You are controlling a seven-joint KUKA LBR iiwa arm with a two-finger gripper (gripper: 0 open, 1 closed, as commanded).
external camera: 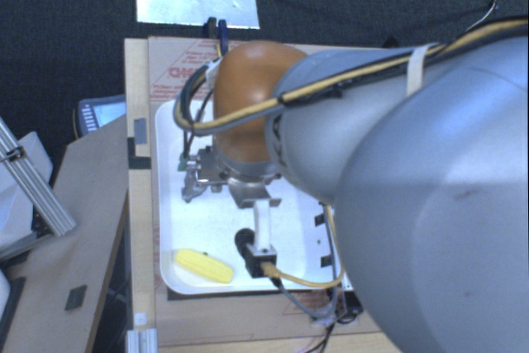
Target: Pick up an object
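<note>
Dark cloth all round, then a pale wooden bench (139,202) with a shallow white plastic bin (211,223) on it. A lumpy yellow cob-shaped object (204,266) lies flat near the bin's front left corner, the obvious target. The metal gripper (193,180) hangs low over the bin floor further back, clear of it, and I can't tell if it's open or closed. The big grey arm (430,178) reaching in hides everything to the right

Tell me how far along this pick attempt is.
Done: nothing lifted yet; the yellow object lies on the floor of the white bin. In hand: the hand hangs over that bin, apart from the object. Left: grasp and lift.
</note>
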